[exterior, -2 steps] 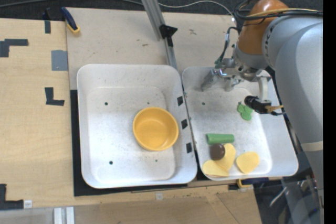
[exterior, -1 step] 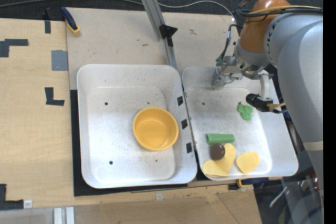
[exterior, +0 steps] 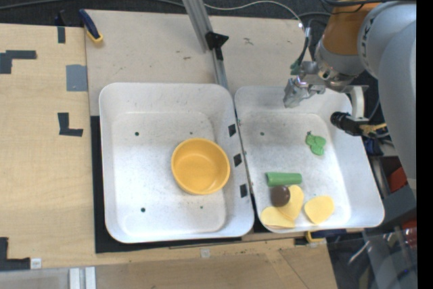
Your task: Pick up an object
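Observation:
My gripper (exterior: 293, 97) hangs over the far edge of the right bin (exterior: 352, 213), with nothing seen between its fingers. Well in front of it, a small green lump (exterior: 315, 143) lies near the bin's right side. A green cylinder (exterior: 283, 179) lies nearer the front, with a brown ball (exterior: 280, 196) just below it. Two yellow pieces (exterior: 284, 211) (exterior: 319, 208) rest at the bin's front edge. In the left bin (exterior: 122, 112) sits a yellow bowl (exterior: 199, 166).
A slanted metal pole (exterior: 196, 3) crosses the bench behind the bins and ends at a black clamp (exterior: 215, 40). A black cable runs along the back. A blue and yellow tool (exterior: 90, 25) lies at the far left of the bench.

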You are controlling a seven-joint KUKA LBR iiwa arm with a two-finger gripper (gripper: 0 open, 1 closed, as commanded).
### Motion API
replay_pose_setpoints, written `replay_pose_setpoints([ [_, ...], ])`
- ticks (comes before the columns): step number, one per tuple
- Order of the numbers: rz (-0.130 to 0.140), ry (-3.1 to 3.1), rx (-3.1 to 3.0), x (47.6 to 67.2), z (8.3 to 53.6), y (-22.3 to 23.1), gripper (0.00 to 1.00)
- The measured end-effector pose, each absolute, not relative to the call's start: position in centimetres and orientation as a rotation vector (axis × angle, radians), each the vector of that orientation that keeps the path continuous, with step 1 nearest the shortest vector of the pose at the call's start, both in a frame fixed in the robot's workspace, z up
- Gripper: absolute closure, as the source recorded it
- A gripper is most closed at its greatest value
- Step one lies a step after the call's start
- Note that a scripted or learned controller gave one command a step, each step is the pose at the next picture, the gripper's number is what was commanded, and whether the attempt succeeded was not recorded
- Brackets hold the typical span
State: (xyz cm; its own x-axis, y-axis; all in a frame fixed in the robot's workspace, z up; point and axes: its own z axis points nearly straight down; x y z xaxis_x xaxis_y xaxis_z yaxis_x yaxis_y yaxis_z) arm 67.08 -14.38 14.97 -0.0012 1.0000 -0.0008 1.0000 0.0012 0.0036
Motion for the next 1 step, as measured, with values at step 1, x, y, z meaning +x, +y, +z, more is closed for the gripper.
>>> replay_pose_setpoints([
  [1, -0.001, 2.224, 2.220, 66.71, 19.00, -14.15, 1.00],
])
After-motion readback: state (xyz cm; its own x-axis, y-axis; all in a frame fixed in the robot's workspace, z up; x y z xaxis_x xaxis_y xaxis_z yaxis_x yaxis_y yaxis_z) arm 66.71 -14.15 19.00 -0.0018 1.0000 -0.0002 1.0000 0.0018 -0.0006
